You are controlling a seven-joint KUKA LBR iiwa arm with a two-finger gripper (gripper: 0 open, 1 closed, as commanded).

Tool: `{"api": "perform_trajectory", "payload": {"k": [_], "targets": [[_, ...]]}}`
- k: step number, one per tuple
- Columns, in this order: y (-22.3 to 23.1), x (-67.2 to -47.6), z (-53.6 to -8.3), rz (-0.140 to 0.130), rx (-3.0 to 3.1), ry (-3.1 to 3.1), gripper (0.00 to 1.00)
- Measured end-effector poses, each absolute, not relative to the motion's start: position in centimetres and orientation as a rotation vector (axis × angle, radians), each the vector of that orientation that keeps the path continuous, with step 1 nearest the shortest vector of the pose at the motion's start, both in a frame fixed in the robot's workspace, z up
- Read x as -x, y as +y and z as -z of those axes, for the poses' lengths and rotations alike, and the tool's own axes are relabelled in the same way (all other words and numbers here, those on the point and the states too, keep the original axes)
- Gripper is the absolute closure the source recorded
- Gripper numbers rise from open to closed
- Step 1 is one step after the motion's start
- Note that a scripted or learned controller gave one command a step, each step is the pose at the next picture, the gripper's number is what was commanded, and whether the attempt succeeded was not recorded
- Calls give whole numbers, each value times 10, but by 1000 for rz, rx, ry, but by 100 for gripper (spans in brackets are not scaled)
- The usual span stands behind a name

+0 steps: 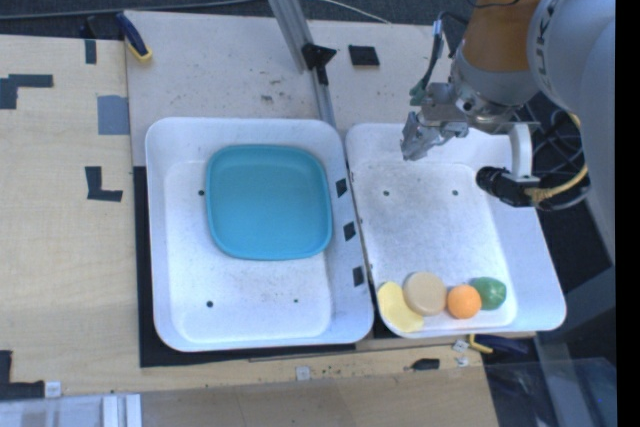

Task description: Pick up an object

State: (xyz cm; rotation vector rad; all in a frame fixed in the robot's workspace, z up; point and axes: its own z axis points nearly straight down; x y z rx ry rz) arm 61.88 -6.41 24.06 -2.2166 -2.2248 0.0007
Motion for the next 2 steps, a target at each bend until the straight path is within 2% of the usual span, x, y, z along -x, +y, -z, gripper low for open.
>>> {"api": "perform_trajectory", "payload": {"k": [1, 2], "targets": [[-3, -627, -243, 1, 2215, -2227, 100], [53, -646, -236, 0, 2215, -2226, 100]]}}
